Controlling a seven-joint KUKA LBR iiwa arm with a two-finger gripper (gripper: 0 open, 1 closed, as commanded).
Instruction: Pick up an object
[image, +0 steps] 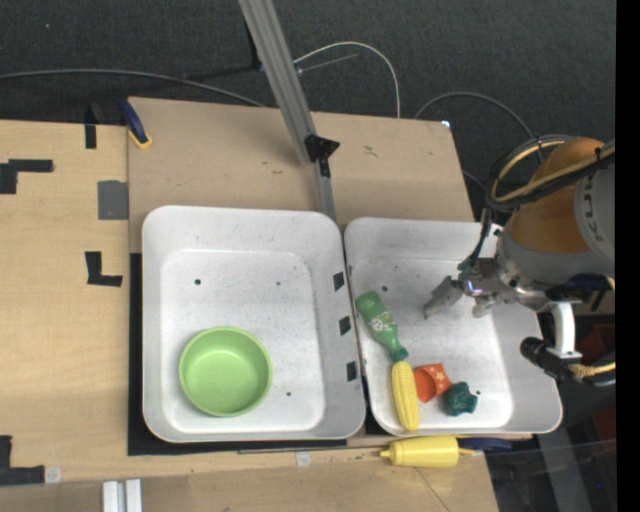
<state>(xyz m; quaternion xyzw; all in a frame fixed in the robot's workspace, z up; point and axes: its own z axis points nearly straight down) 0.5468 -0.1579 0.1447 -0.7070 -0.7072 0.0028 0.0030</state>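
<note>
Nearest me, a yellow bottle (424, 452) lies on its side on the bench, just outside the front rim of the right bin (530, 425). Inside that bin, along its front edge, I see the corn cob (404, 394) lying lengthwise, a small red piece (432, 381) just beside it, and a dark green toy (460, 399) toward the front right corner. A green bottle (380, 324) lies aslant by the bin's left wall, its neck pointing at the corn.

In the left bin (165, 235) a green bowl (226, 371) sits upright in the front left corner.

Farther back, the gripper (458, 298) hangs over the middle of the right bin with its fingers spread apart and nothing between them; I can't quite tell from this slant whether the tips touch the floor.

Any of these would do for the pick, and I judge the green bottle the closest fair target. It looks like light, rigid plastic, smooth and rounded, so it may roll or squirt out of a pinch. I would close across its body, at right angles to its long axis, rather than on the narrow neck. The corn looks light too, and its ribbed surface should slip less. The small red piece seems low and awkward.
</note>
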